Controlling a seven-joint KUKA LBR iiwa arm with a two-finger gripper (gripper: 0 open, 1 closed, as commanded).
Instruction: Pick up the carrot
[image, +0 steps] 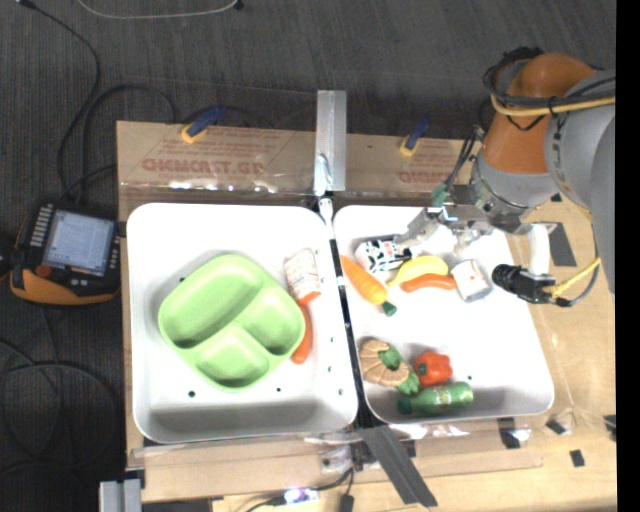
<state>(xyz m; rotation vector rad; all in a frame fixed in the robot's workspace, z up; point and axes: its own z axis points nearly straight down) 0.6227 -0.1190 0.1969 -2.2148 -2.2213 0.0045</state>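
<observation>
The grey two-finger gripper (443, 228) hangs at the upper right of the frame, jaws spread and holding nothing. The orange plastic carrot (364, 281) with the green tip lies centre frame, against the left wall of the right white bin (520, 345). I'd drop straight down, straddling its middle, clear of that wall.

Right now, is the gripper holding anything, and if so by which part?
Nothing is held. The gripper hovers open over the right bin, above the banana. The carrot lies apart, by the bin's left wall.
</observation>
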